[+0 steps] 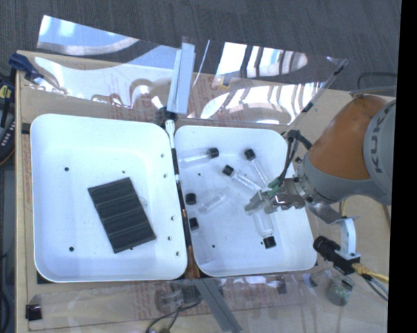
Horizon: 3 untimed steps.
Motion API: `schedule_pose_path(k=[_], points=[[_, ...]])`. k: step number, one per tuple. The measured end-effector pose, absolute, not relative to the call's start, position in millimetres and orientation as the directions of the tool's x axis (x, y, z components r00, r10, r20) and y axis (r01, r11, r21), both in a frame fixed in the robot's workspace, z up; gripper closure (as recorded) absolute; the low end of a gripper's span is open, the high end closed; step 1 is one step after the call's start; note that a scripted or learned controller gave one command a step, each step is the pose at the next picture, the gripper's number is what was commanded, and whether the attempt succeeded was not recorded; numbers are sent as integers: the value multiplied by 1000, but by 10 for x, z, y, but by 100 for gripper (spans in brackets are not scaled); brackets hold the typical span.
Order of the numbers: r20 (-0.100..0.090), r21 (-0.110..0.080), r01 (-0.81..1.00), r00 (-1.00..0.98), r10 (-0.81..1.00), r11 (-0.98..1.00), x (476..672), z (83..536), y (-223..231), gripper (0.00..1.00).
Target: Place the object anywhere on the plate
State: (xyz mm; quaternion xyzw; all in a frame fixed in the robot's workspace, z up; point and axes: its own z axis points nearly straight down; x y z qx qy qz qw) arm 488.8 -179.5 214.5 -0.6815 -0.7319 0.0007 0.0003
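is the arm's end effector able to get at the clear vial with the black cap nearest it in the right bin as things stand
Probably yes. The end effector hangs over the right bin, close above the clear vial, and nothing lies on top of that vial; the other vials lie apart from it.

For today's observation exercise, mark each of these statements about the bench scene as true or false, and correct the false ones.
1. A dark ribbed plate lies in the left bin. True.
2. The clear vials with black caps are in the left bin. False: they lie scattered in the right bin.
3. The arm's hand is over the right bin. True.
4. A vial already rests on the dark plate. False: nothing lies on the plate's top.
5. The two bins stand apart at opposite ends of the bench. False: they sit side by side, their inner edges next to each other.
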Motion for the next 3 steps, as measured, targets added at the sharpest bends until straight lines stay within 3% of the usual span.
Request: schedule_pose_path(k=[1, 2, 3], points=[[1, -1, 985, -172, 985, 172, 5593, 2852, -1406, 100], [2, -3, 861, -509, 861, 509, 6307, 1906, -863, 100], [2, -2, 825, -566, 825, 566, 5549, 1917, -342, 100]])
